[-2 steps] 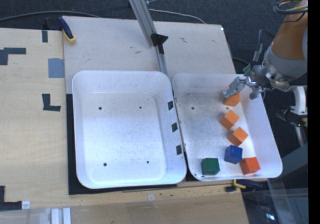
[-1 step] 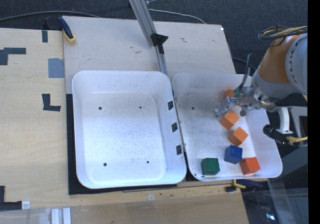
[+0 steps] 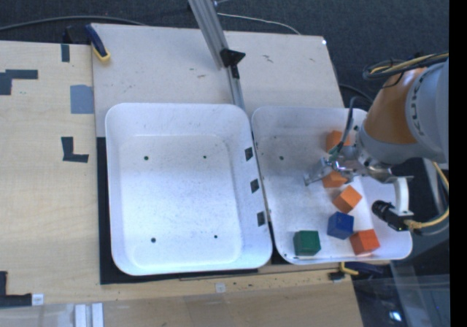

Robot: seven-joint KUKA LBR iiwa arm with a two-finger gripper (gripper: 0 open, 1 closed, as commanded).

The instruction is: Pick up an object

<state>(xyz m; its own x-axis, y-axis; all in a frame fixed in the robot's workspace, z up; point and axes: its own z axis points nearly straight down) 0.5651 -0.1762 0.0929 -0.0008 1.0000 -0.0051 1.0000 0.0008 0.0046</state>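
Observation:
My gripper is low over the upper middle of the right bin, with the arm reaching in from the right. An orange block lies directly beneath it, partly covered by the gripper. Another orange block sits just behind the gripper. A third orange block lies a little in front of it. Near the bin's front edge are a blue cube, a green cube and a red-orange block.
The left bin stands beside the right one. A slanted metal pole runs from the top of the view down to the gap between the bins. Cables trail at the arm's right side.

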